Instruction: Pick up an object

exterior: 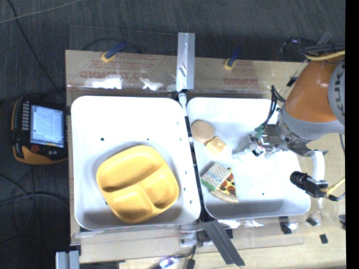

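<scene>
In the right-hand shallow white bin (280, 203), the grey arm with its orange band (317, 94) has its hand (252, 146) low over the bin floor, near the middle. From where I stand I cannot tell what state the hand is in; the wiring and metal parts around it blur together, and nothing visibly sits in it.

The things it could take lie just to its left, near the divider: a round tan disc-shaped piece (202, 129), a small pale yellow block (216, 145) just below and beside it, and a flat patterned card-like packet with red and green print (220, 181) further toward the front. The left white bin (84, 116) carries a large yellow plastic divided tray (137, 182).

I'd say the pale block is the nearest target. To do this well, the hand should shift left until it is centred over one item alone, keeping clear of the disc touching-close beside it, then descend straight. The flat packet looks hardest to lift off the floor.
</scene>
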